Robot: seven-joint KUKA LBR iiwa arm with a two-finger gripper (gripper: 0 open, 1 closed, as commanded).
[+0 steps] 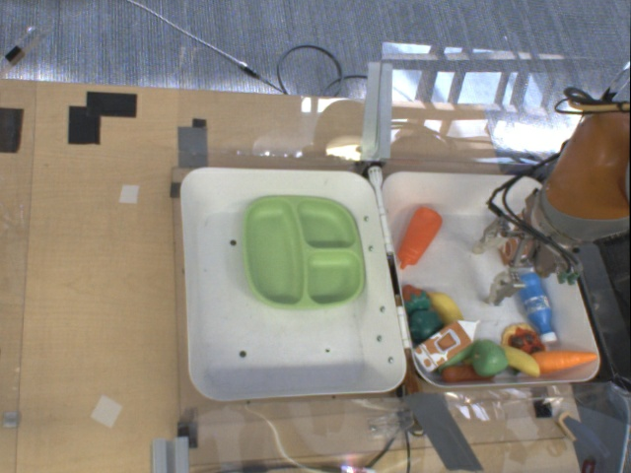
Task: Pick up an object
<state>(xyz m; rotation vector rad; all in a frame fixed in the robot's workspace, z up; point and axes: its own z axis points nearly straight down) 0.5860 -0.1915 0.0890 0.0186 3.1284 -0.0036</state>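
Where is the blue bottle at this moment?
The blue bottle lies in the right bin, near its right wall, just below the gripper and above the orange carrot.

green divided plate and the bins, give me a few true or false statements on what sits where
1. The green divided plate lies in the left bin. True.
2. The orange bottle lies on the green plate. False: it lies in the right bin, apart from the plate.
3. The blue bottle lies in the right bin, close below the gripper. True.
4. The toy carrot sits in the left bin. False: it lies at the right bin's near right corner.
5. The plate's compartments hold toy fruit. False: they look bare.
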